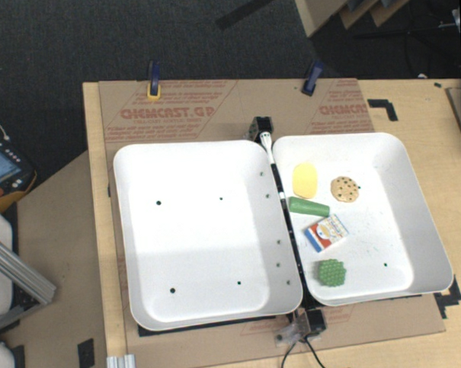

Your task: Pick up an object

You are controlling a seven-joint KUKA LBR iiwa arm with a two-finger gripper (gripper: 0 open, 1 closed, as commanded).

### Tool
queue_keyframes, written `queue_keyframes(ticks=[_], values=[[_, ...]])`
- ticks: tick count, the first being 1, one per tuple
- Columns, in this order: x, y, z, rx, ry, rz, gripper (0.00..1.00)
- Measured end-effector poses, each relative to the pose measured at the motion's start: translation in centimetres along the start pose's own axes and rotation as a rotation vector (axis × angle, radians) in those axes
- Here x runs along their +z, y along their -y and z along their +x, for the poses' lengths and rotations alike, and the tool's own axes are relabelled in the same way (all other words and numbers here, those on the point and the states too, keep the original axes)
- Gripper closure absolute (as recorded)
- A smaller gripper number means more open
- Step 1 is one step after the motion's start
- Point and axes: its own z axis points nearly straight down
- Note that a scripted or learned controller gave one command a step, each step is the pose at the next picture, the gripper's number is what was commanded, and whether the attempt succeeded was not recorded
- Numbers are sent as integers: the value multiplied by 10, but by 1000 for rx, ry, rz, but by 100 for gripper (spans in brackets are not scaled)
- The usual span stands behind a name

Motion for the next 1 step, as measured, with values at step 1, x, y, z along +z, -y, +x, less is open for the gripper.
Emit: queue_keyframes(ticks=[1], values=[[1,0,0,0,0,1,0]])
